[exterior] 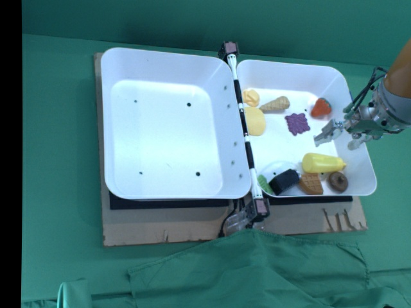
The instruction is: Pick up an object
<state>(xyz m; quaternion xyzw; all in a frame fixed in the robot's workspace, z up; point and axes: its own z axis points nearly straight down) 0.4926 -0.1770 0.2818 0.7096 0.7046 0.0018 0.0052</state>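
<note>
We see a green cloth (58,140) covering the whole bench, with a flat sheet of brown cardboard (160,230) lying on it under the two bins. The left bin (119,69) is the larger white shape, its floor bare but for a few small dark dots. The right bin (289,69) sits touching it along a shared edge, where a thin black-and-white rod (241,117) runs from clamp to clamp. The arm (401,76) comes in from the right, orange at the frame's edge and grey toward the wrist. Its gripper (342,135) hangs over the right side of the right bin with its two fingers spread apart and nothing between them. All the toys lie in the right bin. Below the gripper rests a yellow banana-like piece (323,163), and near the shared edge a yellow rounded lump (255,122). At the bin's near rim we find a black block (283,181), touching a small green piece (263,185), and beside it a brown waffle wedge (311,184) and a brown doughnut (338,181). Farther back lie a tan cone (275,104), a purple bunch of grapes (297,123) just left of the gripper, a red strawberry (321,108), and a small pale yellow curl (251,97).
</note>
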